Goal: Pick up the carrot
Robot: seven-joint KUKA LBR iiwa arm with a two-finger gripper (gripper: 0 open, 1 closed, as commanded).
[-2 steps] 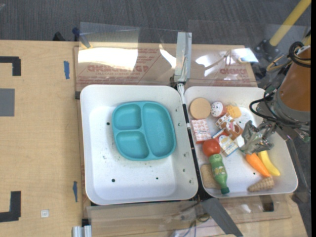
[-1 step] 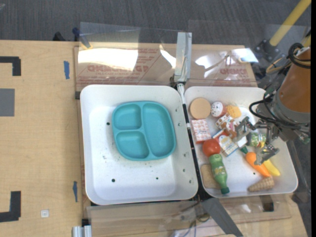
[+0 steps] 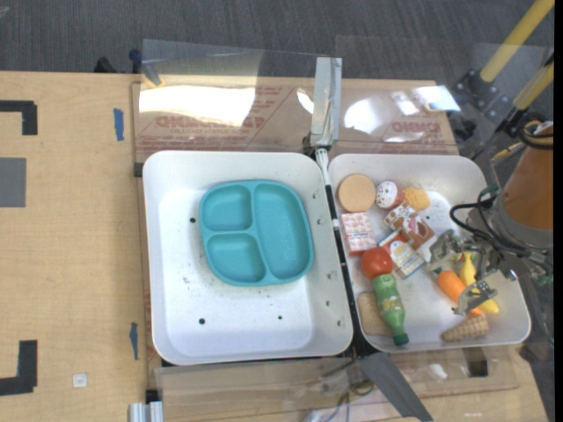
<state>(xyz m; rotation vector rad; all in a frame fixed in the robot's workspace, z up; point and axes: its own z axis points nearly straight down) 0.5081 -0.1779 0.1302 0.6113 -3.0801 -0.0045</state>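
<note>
The carrot (image 3: 450, 285) lies in the right bin (image 3: 515, 328), lower right of frame, not yet lifted. The claw (image 3: 471, 275) hovers just beside it; whether clenched or released, I cannot tell.

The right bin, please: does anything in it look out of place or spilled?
Nothing looks spilled or damaged. The toy food lies jumbled in the right bin, the green bottle on its side, the carrot beside the gripper. The teal plate sits slightly askew.

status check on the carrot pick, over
Gripper low in right bin, beside carrot; grip unconfirmed. Carrot lying on bin floor. Yellow toy and waffle cone crowd it.
</note>
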